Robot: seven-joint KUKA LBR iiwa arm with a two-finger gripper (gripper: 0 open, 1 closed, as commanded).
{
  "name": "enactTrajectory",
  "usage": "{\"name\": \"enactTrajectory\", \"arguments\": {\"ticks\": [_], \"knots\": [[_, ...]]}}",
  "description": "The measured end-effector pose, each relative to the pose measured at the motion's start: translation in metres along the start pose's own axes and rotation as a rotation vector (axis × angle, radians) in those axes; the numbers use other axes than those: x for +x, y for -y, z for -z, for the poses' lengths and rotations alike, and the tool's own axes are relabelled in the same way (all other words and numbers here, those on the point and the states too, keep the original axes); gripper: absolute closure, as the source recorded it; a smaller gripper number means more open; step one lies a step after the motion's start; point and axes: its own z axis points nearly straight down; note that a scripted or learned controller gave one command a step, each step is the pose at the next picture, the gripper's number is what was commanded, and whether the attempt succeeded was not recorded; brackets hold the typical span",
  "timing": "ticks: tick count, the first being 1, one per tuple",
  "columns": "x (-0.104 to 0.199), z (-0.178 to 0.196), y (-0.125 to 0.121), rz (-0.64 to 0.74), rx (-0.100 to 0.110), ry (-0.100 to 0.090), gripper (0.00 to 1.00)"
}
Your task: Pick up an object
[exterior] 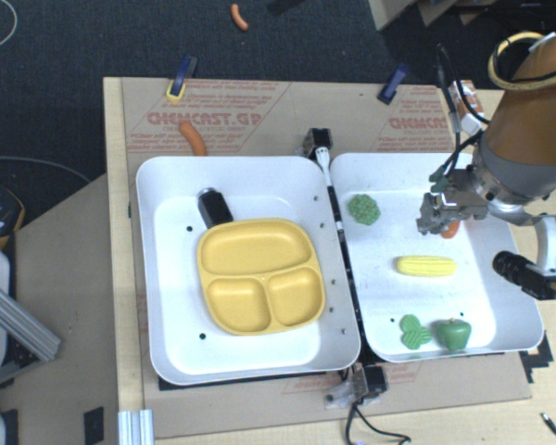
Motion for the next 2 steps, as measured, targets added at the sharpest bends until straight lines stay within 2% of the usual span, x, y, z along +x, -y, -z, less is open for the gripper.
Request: {"name": "enactTrajectory", "arguments": {"ticks": [1, 2], "knots": [[0.0088, -0.0002, -0.0032, 0.002, -0.001, 0.000, 1.00], [0.0036, 0.0000, -0.0039, 0.001, -0.002, 0.000, 1.00]]}}
